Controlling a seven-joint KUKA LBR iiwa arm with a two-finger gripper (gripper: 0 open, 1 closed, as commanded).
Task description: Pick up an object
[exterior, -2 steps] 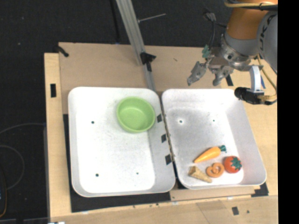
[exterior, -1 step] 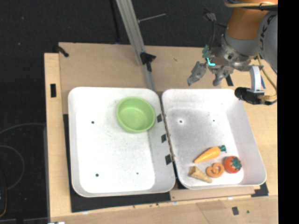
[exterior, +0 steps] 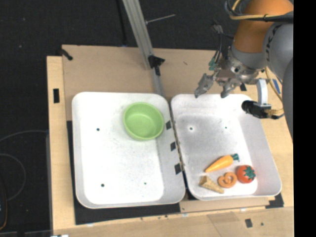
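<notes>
Approach step: end effector (exterior: 214,89) released, holding nothing, upper right; next descend toward carrot (exterior: 220,163) at lower right.

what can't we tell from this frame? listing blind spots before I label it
- Small tan piece in the right bin, camera view: too small to identify.
- Orange ring-shaped item beside the tomato: too small to name.
- Arm: upper part cut off by the top edge.
- Green bowl in the left bin: what lies under it is hidden by the bowl itself.
- Gripper: contact height above the bin unreadable from this slant.
</notes>
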